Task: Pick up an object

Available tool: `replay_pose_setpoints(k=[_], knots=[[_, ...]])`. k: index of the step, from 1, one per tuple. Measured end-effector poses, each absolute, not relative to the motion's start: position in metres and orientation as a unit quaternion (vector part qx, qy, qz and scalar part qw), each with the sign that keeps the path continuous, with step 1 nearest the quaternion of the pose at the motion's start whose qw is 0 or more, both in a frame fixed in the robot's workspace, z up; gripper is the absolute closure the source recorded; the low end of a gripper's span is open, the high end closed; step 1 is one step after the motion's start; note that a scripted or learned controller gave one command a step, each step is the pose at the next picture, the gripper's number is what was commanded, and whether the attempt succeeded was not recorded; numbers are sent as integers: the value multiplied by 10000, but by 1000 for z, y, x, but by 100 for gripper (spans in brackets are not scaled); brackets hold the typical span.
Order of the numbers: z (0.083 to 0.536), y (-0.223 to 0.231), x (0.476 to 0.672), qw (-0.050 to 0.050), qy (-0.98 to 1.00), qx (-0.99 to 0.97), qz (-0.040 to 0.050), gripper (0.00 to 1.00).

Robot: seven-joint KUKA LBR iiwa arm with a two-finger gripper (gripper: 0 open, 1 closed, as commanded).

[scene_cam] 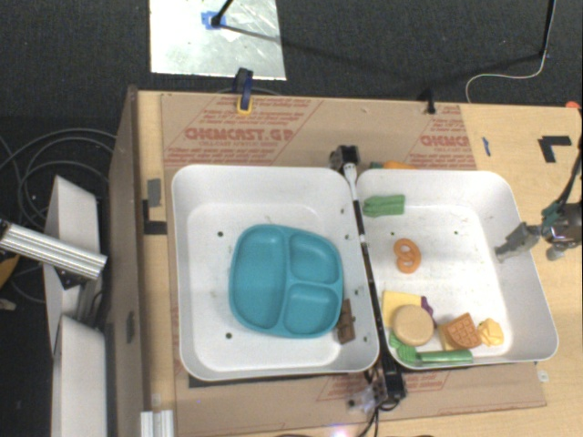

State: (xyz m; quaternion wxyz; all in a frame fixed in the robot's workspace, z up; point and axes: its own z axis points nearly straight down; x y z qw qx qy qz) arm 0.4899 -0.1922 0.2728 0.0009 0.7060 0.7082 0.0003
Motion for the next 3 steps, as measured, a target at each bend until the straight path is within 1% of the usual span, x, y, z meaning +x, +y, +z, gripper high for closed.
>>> replay_pose_setpoints(k=[1, 2, 3], knots=[[135, -121, 559, -29, 7116, 7026, 2, 0], [81, -90, 580, -13, 7099, 7043, 2, 0], [95, -93, 581, 12, 7085, 7057, 12, 100]])
